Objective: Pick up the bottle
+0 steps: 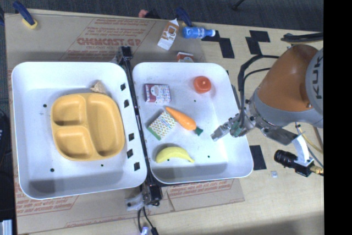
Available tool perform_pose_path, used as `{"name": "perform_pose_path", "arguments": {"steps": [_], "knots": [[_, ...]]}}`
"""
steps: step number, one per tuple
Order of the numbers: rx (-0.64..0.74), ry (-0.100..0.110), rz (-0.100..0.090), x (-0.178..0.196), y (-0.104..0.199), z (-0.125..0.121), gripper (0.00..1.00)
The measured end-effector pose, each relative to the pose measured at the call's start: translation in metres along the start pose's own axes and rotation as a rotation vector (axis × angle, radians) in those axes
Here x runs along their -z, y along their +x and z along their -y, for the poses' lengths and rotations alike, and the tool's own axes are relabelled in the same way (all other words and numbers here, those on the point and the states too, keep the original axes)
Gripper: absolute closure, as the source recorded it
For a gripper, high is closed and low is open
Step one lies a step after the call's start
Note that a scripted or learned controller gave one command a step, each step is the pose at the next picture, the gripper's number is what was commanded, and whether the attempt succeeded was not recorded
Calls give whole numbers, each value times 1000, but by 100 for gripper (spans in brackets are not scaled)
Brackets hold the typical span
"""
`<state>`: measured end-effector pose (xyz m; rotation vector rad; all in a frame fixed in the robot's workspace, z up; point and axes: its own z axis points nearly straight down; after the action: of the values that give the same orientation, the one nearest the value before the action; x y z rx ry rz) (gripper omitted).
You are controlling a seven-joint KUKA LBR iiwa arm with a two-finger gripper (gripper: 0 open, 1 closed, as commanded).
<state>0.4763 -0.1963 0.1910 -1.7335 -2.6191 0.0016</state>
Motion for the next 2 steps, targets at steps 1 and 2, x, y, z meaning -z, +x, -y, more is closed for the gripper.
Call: {"name": "perform_pose_path", "arguments": {"steps": [1,2], "knots": [[224,1,-3,-22,48,-20,100],[33,0,-1,2,-14,6,100]]}}
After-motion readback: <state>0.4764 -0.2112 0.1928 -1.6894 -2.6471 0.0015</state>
